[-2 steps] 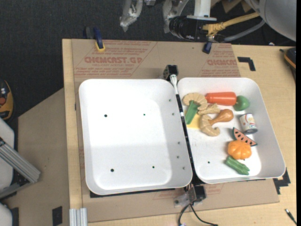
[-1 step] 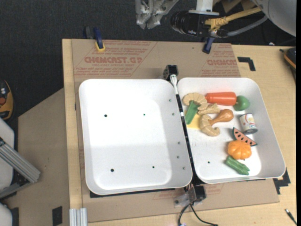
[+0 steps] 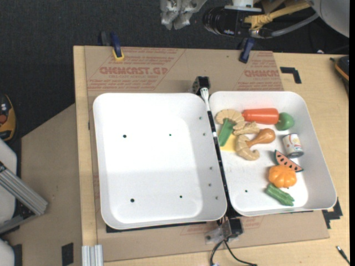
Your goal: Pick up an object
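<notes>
A cardboard-covered bench (image 3: 166, 65) on dark carpet bears two white bins; all the toy food lies in the right bin (image 3: 316, 148). The gripper (image 3: 178, 7) hangs past the bench's far edge at twelve o'clock, nothing between its fingers; how wide they stand cannot be told. The carrot (image 3: 260, 115) lies toward five o'clock from it, long axis three-to-nine. Bread (image 3: 229, 116) touches its nine o'clock end, a green ball (image 3: 285, 121) its three o'clock end, crowding a lengthwise grasp.
</notes>
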You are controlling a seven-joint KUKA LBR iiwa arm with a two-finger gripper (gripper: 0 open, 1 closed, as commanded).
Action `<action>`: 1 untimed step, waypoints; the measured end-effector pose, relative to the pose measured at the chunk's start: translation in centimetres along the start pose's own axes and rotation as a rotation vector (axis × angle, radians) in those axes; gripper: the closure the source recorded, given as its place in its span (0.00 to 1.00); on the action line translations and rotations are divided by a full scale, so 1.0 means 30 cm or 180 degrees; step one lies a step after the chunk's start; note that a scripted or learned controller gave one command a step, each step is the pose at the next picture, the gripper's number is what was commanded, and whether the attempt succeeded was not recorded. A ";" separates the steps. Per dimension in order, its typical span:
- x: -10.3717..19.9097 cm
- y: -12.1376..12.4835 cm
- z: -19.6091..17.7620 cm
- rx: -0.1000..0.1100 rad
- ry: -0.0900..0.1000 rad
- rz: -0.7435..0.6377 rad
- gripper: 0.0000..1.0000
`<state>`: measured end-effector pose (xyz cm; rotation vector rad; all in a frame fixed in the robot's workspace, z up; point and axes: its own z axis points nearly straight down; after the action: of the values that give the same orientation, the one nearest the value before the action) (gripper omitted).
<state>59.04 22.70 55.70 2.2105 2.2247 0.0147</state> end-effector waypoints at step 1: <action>0.000 0.000 0.001 0.0003 -0.0001 0.0001 0.00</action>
<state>59.04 22.69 55.65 2.2113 2.2245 0.0130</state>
